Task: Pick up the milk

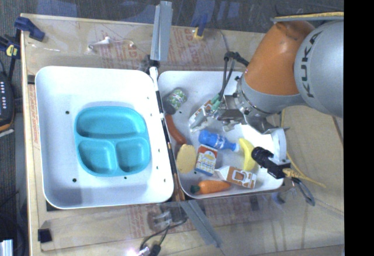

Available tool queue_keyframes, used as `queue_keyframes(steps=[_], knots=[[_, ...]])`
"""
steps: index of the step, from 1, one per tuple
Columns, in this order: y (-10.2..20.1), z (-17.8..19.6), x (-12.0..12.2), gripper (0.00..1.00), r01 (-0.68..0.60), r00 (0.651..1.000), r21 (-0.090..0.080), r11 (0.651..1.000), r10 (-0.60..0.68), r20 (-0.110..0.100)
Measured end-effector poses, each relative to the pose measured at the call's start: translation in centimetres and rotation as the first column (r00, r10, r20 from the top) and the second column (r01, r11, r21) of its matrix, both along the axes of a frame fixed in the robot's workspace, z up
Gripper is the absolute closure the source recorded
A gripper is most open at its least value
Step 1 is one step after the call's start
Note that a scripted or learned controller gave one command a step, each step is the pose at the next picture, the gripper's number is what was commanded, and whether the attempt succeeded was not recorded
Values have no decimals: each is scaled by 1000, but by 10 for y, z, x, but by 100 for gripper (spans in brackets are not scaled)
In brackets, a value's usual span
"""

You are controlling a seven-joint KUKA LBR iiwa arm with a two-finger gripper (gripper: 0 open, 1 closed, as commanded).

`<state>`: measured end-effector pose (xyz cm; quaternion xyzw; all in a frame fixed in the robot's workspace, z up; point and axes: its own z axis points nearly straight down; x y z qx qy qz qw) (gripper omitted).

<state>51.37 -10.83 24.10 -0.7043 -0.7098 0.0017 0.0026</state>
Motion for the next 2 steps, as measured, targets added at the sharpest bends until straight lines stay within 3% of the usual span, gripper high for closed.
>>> queue_keyframes(steps=[1,2], knots=[[-41,-68,60,0,13,1000,-2,1000,-13,0],[-76,-126,116,0,21,1000,-7,1000,-21,22]])
